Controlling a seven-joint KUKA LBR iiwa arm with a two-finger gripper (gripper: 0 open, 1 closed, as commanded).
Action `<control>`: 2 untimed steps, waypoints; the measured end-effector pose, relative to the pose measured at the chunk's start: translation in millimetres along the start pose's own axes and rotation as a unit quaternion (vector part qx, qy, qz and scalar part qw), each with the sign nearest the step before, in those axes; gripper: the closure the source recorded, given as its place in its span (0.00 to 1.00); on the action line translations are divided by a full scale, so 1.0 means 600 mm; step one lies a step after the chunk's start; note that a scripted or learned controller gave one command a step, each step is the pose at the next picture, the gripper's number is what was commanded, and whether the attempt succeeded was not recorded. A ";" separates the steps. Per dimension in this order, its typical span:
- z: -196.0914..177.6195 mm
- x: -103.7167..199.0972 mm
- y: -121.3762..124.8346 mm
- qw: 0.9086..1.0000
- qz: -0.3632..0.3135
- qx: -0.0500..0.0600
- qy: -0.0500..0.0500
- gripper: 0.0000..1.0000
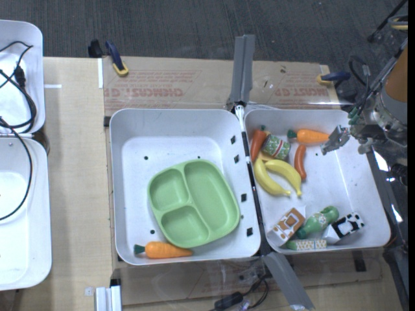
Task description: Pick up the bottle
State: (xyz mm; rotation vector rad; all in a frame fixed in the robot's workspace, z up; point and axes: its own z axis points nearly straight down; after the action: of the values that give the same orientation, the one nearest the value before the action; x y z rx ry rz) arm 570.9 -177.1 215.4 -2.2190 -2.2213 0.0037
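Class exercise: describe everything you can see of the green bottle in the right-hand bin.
The small green plastic-looking bottle lies on its side near the front of the right white bin, slanting up toward the right, with a paler green rounded end there. Its lower left end meets a small orange-and-white printed carton; a flat green printed box lies along its front side, and a black-and-white cow-like toy sits just to its right. Any label detail is too small to tell. The gripper is well away, toward the bin's back.

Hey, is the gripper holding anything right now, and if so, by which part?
Nothing held: the gripper hangs open over the right bin's far side, and the bottle lies near the front.
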 end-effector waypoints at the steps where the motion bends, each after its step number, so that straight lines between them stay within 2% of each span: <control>1: 0.208 0.049 -0.111 0.996 -0.093 -0.001 0.000 0.00; 2: 0.207 -0.008 -0.155 0.995 -0.095 -0.002 0.000 0.00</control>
State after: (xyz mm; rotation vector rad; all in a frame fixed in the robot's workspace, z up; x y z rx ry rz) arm 477.8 -182.1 91.7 -1.9985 -2.4244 -0.0004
